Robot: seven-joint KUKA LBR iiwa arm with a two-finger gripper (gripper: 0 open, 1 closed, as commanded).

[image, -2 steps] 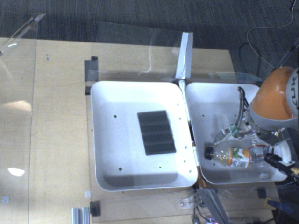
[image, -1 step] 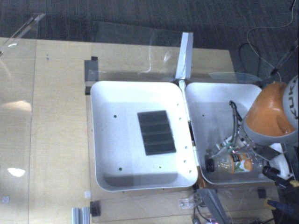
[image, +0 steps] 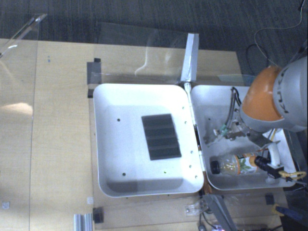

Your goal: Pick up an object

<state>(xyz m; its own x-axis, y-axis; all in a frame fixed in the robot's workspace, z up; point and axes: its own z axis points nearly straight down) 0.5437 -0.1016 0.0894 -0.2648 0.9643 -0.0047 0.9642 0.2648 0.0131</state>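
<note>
A dark ribbed rectangular pad (image: 161, 137) lies flat in the middle of the left bin (image: 110, 177). In the right bin (image: 207, 107), a clear bottle (image: 236, 165) with a black cap and a yellowish label lies on its side near the front wall. My gripper (image: 222, 133) hangs low over the middle of the right bin, just behind the bottle and a little to its left. The grey arm with its orange band (image: 262, 100) covers the bin's right half. I see nothing held in the gripper.
A metal divider post (image: 190, 57) stands behind the seam between the two bins. Clear sheeting (image: 19, 105) covers the bench on the left. Cables (image: 274, 32) trail at the far right behind the arm.
</note>
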